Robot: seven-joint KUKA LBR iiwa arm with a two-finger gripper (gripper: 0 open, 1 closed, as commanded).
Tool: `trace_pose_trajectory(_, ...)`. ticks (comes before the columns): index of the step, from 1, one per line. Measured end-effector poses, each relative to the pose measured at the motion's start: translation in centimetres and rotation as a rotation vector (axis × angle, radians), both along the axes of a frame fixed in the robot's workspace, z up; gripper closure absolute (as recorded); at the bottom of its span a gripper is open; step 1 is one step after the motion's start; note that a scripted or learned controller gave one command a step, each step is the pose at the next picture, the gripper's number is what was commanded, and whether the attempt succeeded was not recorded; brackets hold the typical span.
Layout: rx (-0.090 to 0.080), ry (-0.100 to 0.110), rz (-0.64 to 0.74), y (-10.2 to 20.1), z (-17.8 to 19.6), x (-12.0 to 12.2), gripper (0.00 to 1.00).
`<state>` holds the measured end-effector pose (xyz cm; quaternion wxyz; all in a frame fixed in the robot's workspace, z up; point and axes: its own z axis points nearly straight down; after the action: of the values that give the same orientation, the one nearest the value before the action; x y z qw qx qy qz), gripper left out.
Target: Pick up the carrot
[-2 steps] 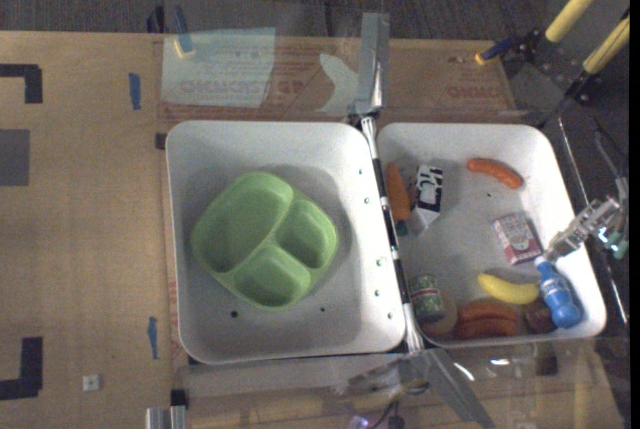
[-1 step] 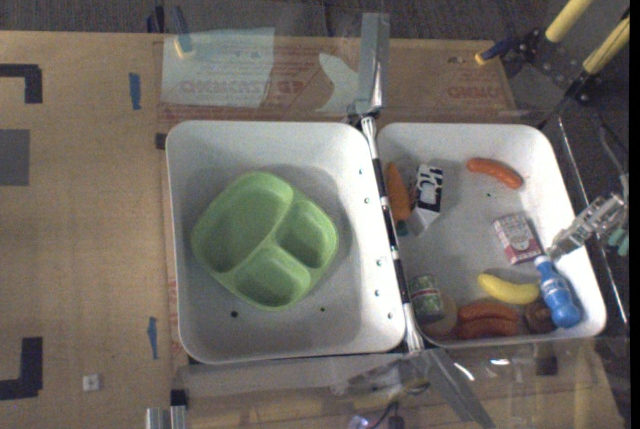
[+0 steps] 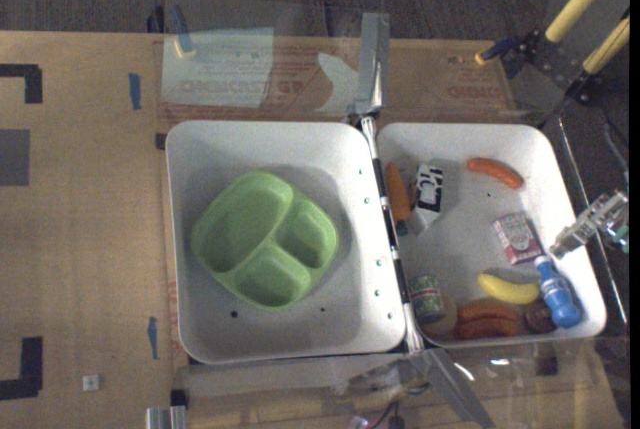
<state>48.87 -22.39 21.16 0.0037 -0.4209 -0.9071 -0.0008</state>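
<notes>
Nearest the lens, along the front wall of the right bin: a small can, two brown sausages, a banana and a blue bottle, packed close together.

Left bin: holds a green divided plate, not relevant to the pick.

Carrot: in the right bin, lying flat against its left wall, next to the divider between the bins. Long axis runs roughly parallel to that wall, far end to near end, with a slight tilt. A black-and-white carton sits just beside it on the bin's inner side, close or touching; contact is not resolvable.

Gripper: over the right wall of the right bin, near a pink box and just above the blue bottle's cap. Too small and blurred to judge whether it is open or closed; nothing can be made out in its grasp.

Key relation: the carrot lies across the full width of the bin from the gripper, toward view-left and slightly farther back. An orange sausage lies near the far wall, similar in colour, so a mix-up risk.

Judgement: approach not yet begun. The jaws should probably close across the carrot's short axis; the wall on one side and the carton on the other leave little clearance.
</notes>
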Motion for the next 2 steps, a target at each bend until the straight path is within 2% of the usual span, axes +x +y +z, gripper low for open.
trace_pose_trajectory(1, -0.002, 0.000, -0.087, 0.2, -8.3, -0.9, 1.00)
trace_pose_trajectory(2, -0.004, -0.003, -0.184, -0.1, -9.1, 0.3, 1.00)
